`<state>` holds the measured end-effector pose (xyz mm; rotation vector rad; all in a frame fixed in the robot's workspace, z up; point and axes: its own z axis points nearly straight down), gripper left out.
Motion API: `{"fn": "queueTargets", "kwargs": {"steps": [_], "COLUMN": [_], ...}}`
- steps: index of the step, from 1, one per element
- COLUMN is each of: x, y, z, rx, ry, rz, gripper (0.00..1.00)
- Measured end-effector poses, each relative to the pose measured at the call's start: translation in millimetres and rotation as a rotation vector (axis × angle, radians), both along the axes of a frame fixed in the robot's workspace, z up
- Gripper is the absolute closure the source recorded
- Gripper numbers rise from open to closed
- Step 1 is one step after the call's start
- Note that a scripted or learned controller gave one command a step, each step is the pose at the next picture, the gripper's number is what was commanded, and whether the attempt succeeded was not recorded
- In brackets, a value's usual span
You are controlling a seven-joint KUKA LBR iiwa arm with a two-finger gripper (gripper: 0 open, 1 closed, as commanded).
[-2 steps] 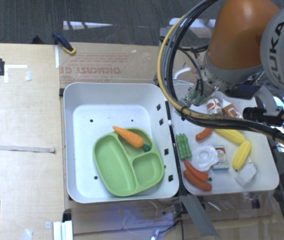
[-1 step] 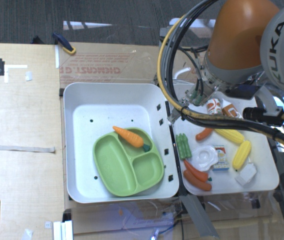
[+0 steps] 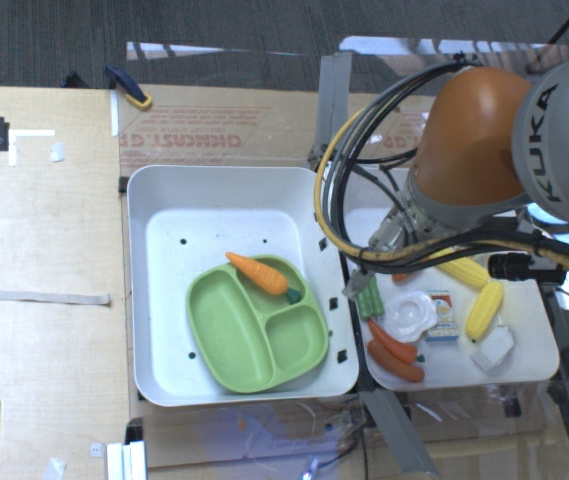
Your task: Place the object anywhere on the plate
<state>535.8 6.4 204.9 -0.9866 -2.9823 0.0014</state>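
A green divided plate [image 3: 254, 333] lies in the left bin [image 3: 154, 298]. An orange toy carrot [image 3: 258, 272] with a green stub rests across the plate's upper right rim and compartment. The arm's orange band [image 3: 474, 138] hangs over the right bin [image 3: 534, 368]. My gripper [image 3: 382, 243] sits below it near that bin's left edge, mostly hidden under the wrist and cables. Nothing shows held by it, and it is well apart from the carrot and plate.
The right bin holds two yellow corn-like pieces [image 3: 484, 308], a white round lid [image 3: 409, 314], a small box [image 3: 442, 320], red-orange pieces [image 3: 394, 356] and a grey-green item [image 3: 369, 296]. Black and yellow cables [image 3: 329, 218] loop over the divider between the bins.
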Motion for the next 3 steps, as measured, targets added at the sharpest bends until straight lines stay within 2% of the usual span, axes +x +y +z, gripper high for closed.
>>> {"fn": "queueTargets", "kwargs": {"steps": [1, 2, 3], "x": [1.2, 2.4, 2.3], "y": [-1.5, -2.8, -2.7], "z": [9.0, 18.1, 18.1], "rx": [0.0, -0.001, -0.001], "ry": [-0.002, -0.004, -0.004], "rz": [-0.005, -0.009, -0.01], "gripper": [1.0, 1.0, 0.0]}}
